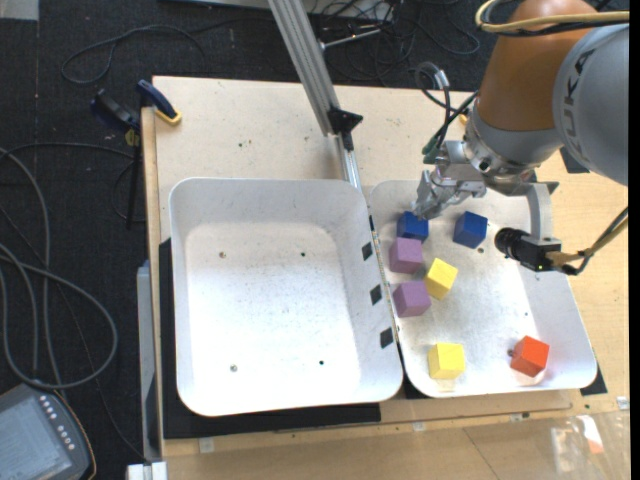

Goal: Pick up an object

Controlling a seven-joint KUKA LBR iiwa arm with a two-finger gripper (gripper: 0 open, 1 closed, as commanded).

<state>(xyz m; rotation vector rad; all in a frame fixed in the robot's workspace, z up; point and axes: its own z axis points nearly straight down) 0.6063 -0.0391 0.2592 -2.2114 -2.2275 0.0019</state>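
Gripper (432,200) low over blue cube (412,227) at back of right bin (560,318); can't tell its state.

Risk, as a guess: cubes are packed close w/ purple cube (406,255) touching the blue one's front, so a descending finger could land on a top face or shove the neighbour instead of straddling. Second blue cube (470,230) sits just to the right. Target is a cube, no long axis; its faces sit slightly skewed to the bin wall.

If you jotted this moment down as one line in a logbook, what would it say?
arm: reaching into right white bin | tool: just above blue foam cube | grasp: none seen | nearby: purple foam cube
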